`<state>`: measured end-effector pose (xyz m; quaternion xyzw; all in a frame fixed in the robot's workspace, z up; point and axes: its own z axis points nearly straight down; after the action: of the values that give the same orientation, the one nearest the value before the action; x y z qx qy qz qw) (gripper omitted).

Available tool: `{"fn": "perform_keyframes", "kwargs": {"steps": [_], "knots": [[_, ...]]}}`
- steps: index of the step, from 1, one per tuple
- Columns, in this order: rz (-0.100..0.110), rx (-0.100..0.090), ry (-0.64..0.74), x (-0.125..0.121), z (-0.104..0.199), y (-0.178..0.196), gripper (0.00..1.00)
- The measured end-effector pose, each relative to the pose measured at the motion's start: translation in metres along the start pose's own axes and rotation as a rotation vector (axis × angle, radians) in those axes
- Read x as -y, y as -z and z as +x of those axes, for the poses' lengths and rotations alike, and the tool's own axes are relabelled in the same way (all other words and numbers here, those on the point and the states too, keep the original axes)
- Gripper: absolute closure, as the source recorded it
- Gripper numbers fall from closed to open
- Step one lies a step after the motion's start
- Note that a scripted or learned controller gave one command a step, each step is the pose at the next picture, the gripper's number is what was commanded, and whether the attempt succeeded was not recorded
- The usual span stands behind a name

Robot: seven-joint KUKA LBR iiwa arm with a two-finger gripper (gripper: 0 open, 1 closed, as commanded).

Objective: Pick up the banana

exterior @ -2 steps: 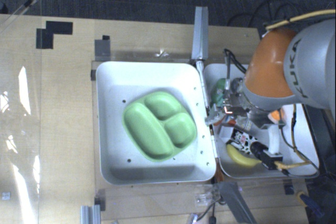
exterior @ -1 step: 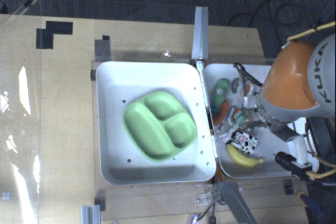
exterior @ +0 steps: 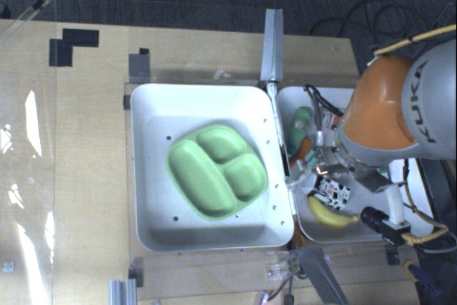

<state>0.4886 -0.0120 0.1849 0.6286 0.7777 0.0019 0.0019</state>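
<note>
The yellow banana (exterior: 330, 214) lies at the near edge of the right bin (exterior: 314, 231), partly under the arm's wrist. My gripper (exterior: 323, 178) hangs low in the right bin just above and behind the banana, among wires and a small circuit board. The orange band and grey arm body cover most of the right bin.
A green three-compartment plate (exterior: 216, 169) rests in the left bin (exterior: 153, 153). A green bottle-like object (exterior: 299, 121) and a small orange item (exterior: 305, 146) lie in the right bin's far left part. A metal post (exterior: 272, 46) stands between the bins.
</note>
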Motion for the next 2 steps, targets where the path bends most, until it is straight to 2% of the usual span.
{"fn": "perform_keyframes", "kwargs": {"steps": [1,2], "knots": [[0.002,0.000,0.146,0.006,-0.026,0.000,0.00],[-0.008,0.005,0.176,0.015,-0.083,-0.095,0.00]]}}
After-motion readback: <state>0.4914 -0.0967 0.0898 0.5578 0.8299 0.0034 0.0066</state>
